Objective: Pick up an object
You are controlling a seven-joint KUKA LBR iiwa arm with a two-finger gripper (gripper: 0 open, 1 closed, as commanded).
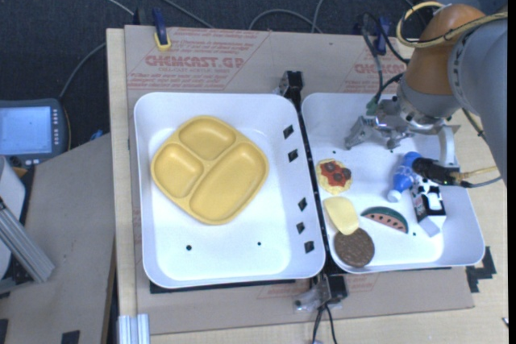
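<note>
My gripper (372, 139) hangs over the back of the right bin (463, 250), its fingers spread open with nothing between them. It is behind and apart from the toys on the bin floor. Those toys are a red and brown pizza piece (334, 175), a pale yellow piece (342, 213), a brown round cookie (354, 247), a watermelon slice (385, 219), a blue and white bottle (402, 177) and a black and white item (430, 202). The bottle lies just right of and in front of the gripper.
The left bin (161, 254) holds a yellow divided plate (210, 169). A black divider with clips (300, 173) runs between the bins. The grey arm with its orange band (439, 52) reaches in from the upper right, with cables around it.
</note>
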